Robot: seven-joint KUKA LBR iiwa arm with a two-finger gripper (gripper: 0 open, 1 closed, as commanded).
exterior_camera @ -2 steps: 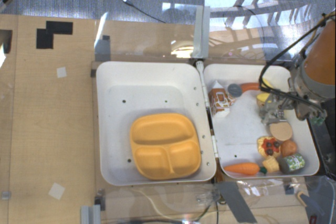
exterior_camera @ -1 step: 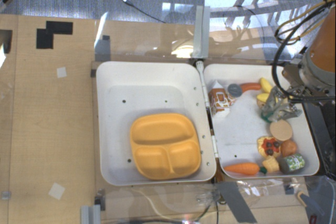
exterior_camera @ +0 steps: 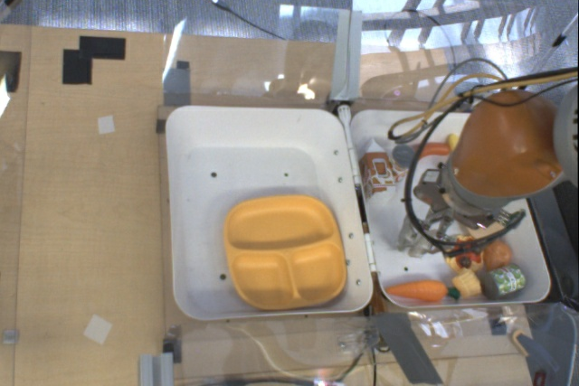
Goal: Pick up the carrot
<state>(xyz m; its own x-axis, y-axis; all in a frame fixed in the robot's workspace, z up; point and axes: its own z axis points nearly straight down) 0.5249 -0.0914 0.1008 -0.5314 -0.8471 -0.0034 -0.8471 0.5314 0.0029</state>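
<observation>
Currently the carrot (exterior_camera: 418, 290) lies at the right bin's (exterior_camera: 539, 292) front edge. Tool (exterior_camera: 432, 235) hovers just above it; can't tell its state.

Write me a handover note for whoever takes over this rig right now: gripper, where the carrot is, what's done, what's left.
Gripper: low in the right bin, above and left of the carrot; nothing visibly held.
Carrot: lying flat at the right bin's front edge, beside a pile of small food items.
Left bin: holds the yellow divided plate.
Done: arm is over the right bin.
Left: grasp the carrot and lift it.
</observation>
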